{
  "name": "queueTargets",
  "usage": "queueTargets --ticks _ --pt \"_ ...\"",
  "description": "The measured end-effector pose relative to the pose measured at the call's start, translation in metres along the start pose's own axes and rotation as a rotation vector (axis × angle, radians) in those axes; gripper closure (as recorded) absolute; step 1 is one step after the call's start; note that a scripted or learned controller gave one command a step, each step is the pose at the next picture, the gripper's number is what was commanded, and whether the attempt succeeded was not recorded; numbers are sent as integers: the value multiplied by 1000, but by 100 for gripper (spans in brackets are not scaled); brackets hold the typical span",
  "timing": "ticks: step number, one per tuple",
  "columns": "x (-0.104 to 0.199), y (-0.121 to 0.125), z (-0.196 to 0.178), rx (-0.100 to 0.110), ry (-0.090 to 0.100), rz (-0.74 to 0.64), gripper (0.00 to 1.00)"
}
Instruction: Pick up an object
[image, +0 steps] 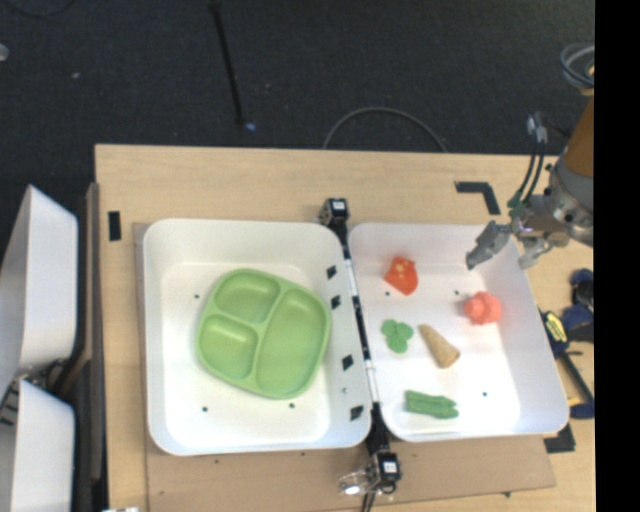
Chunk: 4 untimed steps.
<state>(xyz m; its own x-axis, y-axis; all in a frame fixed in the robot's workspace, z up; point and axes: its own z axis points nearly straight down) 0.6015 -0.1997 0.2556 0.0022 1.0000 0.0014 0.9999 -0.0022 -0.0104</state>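
The right bin holds several small toy foods: a red-orange piece at the upper left, a pink ball to the right, a green broccoli-like piece, a tan cone and a long green pod near the front. My gripper hangs over the bin's upper right corner, above and to the right of the pink ball. Its two fingers are spread apart with nothing between them.
The left bin holds a green divided plate. A black-clipped divider joins the two bins. Blue and yellow tools lie on the bench at the right edge. White boxes stand off the bench's left side.
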Motion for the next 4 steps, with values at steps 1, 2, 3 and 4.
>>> queueTargets --ticks 1,2,3,4 --pt "1 2 -7 -12 -2 -3 0" --pt "-1 2 34 -9 -3 -2 0" --pt "-2 1 76 -8 -3 0 0" --pt "-2 9 135 -11 -3 -1 0"
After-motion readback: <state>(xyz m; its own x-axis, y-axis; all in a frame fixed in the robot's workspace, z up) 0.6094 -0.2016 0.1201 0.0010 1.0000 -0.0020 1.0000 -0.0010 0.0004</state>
